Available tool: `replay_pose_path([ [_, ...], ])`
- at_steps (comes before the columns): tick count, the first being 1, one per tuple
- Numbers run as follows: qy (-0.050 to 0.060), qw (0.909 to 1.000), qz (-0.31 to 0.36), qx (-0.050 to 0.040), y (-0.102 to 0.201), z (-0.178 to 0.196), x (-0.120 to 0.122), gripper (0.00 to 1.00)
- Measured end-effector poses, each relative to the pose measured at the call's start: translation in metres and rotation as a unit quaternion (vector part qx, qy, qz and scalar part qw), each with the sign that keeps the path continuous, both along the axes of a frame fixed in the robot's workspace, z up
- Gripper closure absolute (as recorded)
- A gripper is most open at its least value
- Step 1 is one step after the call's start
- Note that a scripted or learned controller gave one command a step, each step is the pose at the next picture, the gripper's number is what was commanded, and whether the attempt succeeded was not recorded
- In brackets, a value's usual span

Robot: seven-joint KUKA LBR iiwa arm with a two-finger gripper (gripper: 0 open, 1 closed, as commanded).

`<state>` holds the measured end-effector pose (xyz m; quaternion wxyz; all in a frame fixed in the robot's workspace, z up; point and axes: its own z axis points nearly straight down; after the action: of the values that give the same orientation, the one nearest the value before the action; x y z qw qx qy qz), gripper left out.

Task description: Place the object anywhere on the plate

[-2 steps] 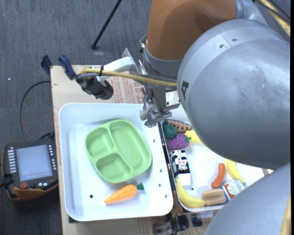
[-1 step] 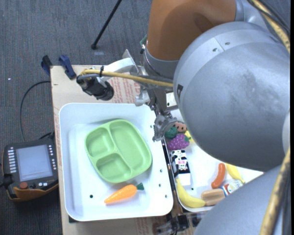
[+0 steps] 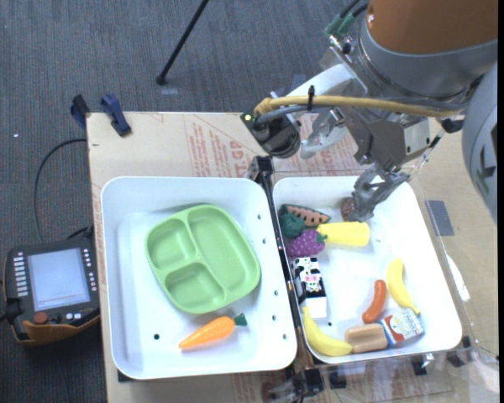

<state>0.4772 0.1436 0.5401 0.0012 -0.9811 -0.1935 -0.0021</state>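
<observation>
I see the gripper [image 3: 363,201] low over the far side of the right bin [image 3: 433,250], its fingertips beside a small brown item [image 3: 350,206] and just above the corn cob [image 3: 346,234]. Whether the claw is released or clenched I cannot tell; the wrist housing blocks that detail.

No item is visibly between the fingers, so I treat every object as unpicked. The candidates lie in the right bin: a watermelon slice [image 3: 303,217], grapes [image 3: 303,243], a cow-patterned carton [image 3: 307,279], two bananas [image 3: 396,284], a sausage [image 3: 374,300] and a hot dog [image 3: 365,337].

The green plate [image 3: 203,257] sits in the left bin [image 3: 126,309], with a carrot [image 3: 208,332] just beside it but off it. Its three compartments hold nothing, so I judge the task to be at the pick stage, with the carry across the divider ahead.
</observation>
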Motion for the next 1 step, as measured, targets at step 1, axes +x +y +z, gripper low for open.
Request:
replay_pose_path([
  [1, 0.006, 0.9971, -0.075, -0.0027, -0.059, -0.1019, -0.001, 0.0],
])
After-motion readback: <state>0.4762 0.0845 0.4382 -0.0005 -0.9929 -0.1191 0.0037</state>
